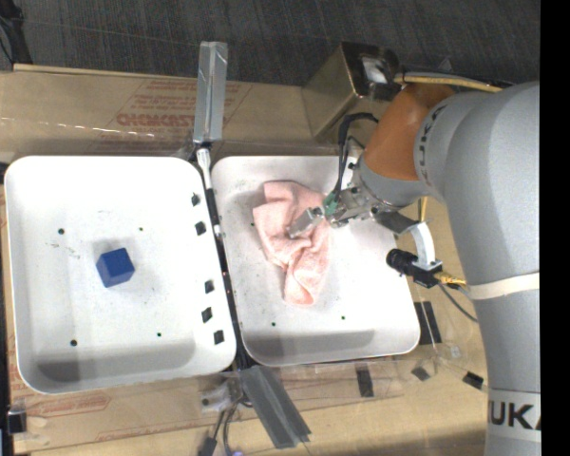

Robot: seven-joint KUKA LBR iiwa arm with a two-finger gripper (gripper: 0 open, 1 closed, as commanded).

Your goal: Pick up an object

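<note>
Grey arm reaching in over right bin. Pink cloth crumpled in that bin, toward its far edge. Tool down on cloth; finger spread impossible to tell. Blue cube mid left bin.

You had the bench bearing two white bins: one beneath the gripper, the other well beyond its fingertips.

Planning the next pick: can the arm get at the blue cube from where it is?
Probably yes. The blue cube sits alone in the left bin, nothing over it. The gripper is at the pink cloth in the right bin, so it must cross the divider.
</note>
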